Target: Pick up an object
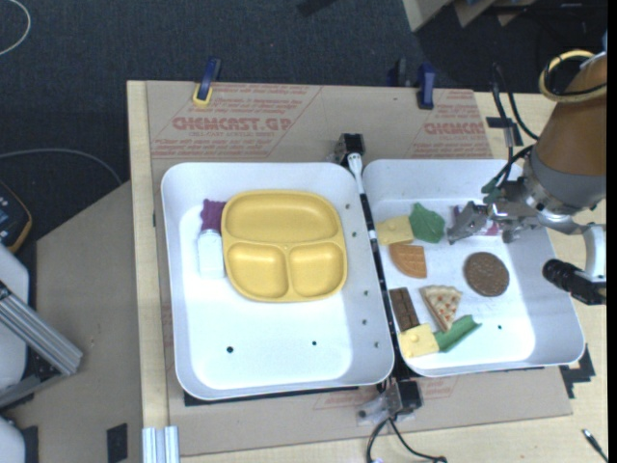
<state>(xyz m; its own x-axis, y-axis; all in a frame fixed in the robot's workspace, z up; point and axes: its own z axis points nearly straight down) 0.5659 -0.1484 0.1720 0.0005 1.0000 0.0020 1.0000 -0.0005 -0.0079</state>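
The right bin (554, 350) holds several toy foods: a green leafy piece (426, 223), a yellow cheese wedge (392, 231), an orange bread slice (409, 259), a round brown cookie (487, 273), a pizza slice (442, 305), a dark chocolate bar (403, 307), a yellow cube (417, 340) and a green bean pod (459, 333). My gripper (469, 224) hangs low over the bin's back right area, just right of the green leafy piece and above the cookie. A small pink bit (495, 228) shows beside it.
The left bin (280, 355) carries a yellow divided plate (284, 243), with a purple item (211, 213) and a white bottle (209, 254) at the plate's left. A black divider (369, 249) runs between the bins. The arm's orange band (576, 133) rises at the right.
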